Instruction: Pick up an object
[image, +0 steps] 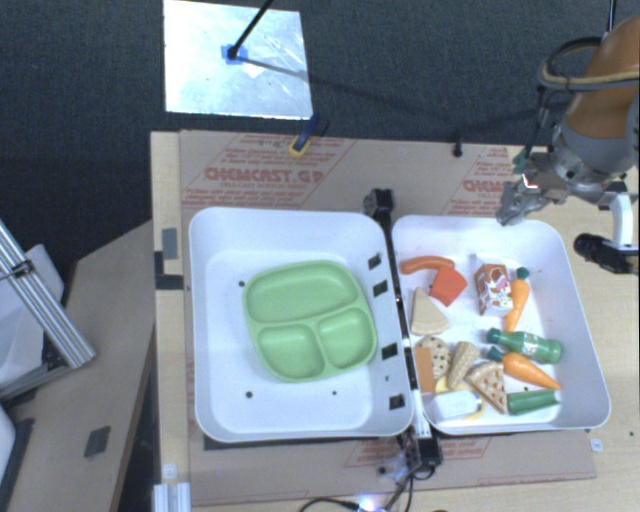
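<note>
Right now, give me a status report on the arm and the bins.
Gripper above right bin's far rim, holding nothing visible. Toy food pile untouched; small red-and-white carton nearest. Green divided plate alone in left bin.

Left bin (215, 300): sitting on the cardboard sheet, touching the right bin along the middle.
Green plate (308, 320): lying flat in the left bin, showing 3 compartments.
Right bin (578, 330): sitting beside the left bin.
Black clips (381, 202): running along the seam between the 2 bins.
Cardboard sheet (270, 172): lying under both bins, showing red print.
Yellow clamp (300, 146): sitting at the far edge of the cardboard.
Shiny sheet (238, 60): lying on the dark floor beyond the bench.
Metal frame (35, 310): leaning at the left edge.
</note>
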